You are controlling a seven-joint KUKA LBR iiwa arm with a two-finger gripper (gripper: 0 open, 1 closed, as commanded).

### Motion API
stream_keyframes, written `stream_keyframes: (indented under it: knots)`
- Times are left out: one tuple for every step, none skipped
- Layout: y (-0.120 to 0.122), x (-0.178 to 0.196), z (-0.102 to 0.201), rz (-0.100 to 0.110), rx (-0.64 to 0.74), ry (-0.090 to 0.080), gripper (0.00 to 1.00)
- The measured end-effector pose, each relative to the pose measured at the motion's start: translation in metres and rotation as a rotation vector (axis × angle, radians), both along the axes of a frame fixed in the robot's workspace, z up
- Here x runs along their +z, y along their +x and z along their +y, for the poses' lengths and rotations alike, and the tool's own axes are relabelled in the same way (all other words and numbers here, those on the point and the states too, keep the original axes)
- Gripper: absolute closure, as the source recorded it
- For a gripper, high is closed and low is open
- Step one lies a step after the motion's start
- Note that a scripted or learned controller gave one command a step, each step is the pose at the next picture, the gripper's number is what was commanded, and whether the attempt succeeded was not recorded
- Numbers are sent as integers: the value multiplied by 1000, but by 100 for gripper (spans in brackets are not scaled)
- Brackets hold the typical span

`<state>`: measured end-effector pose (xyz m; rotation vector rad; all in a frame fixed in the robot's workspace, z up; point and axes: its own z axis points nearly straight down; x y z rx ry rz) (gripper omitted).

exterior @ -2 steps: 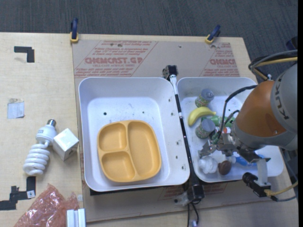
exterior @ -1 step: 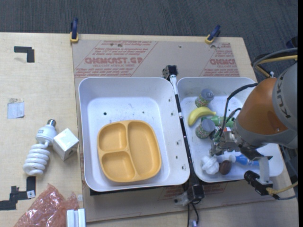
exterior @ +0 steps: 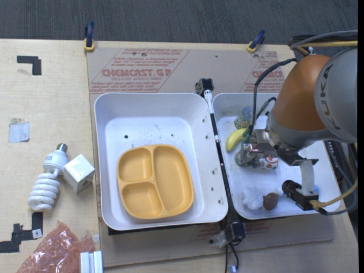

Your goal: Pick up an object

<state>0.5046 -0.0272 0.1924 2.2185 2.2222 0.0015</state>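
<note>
Arm (exterior: 335, 95): grey casing, smooth and rounded, with dark lettering on the shell at the right edge (partly cut off, not fully readable). Orange band (exterior: 298, 98) above the wrist, glossy, domed. Black cables (exterior: 267, 78) loop from the far side of the arm toward the wrist; a yellow one runs along the top. Gripper (exterior: 256, 152): metallic and dark parts. Near side: white bracket carrying a black cylindrical fitting (exterior: 296, 193).

The desk (exterior: 51, 112) carries two white bins (exterior: 105, 152) side by side. A spiral bulb (exterior: 46, 181) and white cube (exterior: 78, 172) lie left of them, red mesh (exterior: 57, 249) nearer
</note>
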Motion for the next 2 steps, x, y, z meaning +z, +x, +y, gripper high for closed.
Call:
stream_keyframes:
  knots:
    - [10, 0, -2, 2, 1, -1, 100]
    - [10, 0, -2, 2, 0, -1, 0]
